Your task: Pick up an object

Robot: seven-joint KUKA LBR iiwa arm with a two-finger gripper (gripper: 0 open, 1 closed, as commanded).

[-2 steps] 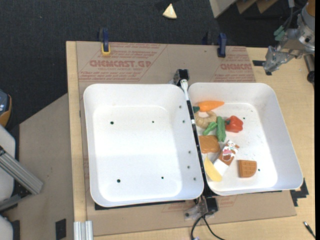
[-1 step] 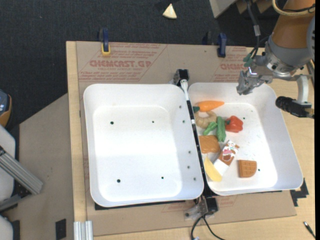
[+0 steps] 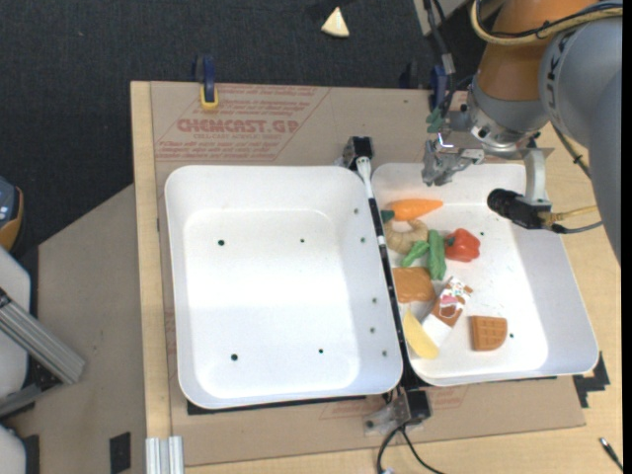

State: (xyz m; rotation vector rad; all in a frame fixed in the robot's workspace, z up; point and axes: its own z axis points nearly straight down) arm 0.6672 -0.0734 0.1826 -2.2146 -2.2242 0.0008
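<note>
End effector [image 3: 441, 169] hovers above the toy carrot [image 3: 415, 207]; its grip, I cannot tell. Carrot looks light, rigid, slick: pinch mid-body, crosswise.

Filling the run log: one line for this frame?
gripper: above far end of right bin, holding nothing | nearest item: carrot | pile: red pepper, waffle | left bin: unused
</note>
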